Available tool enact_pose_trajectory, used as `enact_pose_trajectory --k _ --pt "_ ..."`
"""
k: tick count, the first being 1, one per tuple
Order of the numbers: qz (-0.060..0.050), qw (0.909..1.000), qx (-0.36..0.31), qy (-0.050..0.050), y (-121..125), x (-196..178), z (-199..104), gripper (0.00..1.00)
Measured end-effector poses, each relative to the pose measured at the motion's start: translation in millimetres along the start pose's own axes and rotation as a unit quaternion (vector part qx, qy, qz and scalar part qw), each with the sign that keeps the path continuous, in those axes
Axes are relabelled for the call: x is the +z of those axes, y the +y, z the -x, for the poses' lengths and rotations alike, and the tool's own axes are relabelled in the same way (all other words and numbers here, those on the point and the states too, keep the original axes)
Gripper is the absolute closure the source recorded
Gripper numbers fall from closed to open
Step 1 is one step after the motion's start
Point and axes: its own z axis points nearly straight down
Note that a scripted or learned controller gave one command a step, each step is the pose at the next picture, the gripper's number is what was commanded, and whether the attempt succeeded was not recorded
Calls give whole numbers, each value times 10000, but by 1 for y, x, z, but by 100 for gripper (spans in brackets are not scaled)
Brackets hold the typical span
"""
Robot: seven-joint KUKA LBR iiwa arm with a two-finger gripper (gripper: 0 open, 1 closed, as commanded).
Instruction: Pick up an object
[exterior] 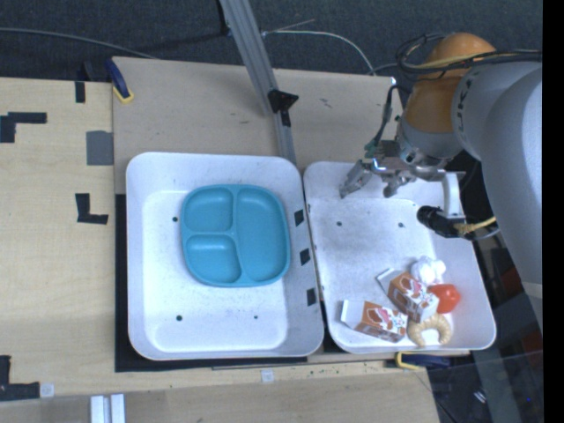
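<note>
Several small objects lie heaped in the right bin's [370, 245] near right corner: a red piece [445, 298], a white lump [429, 269], a brown-and-white packet [379, 318], another packet [407, 292] and a tan ring-shaped piece [430, 330]. My gripper [372, 182] hangs over the far edge of the right bin, well away from the heap. Its two fingers are spread apart, and nothing sits between them.
The left bin [150, 263] holds a blue divided plate [235, 234]. A grey metal bar [256, 55] slants down from the top to between the bins. The arm's grey body and orange band [445, 77] fill the upper right.
</note>
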Motion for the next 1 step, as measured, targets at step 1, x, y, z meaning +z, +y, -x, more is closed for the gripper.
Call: enact_pose_trajectory --k 1 --pt "23 10000 -8 -3 1 -13 -1 100"
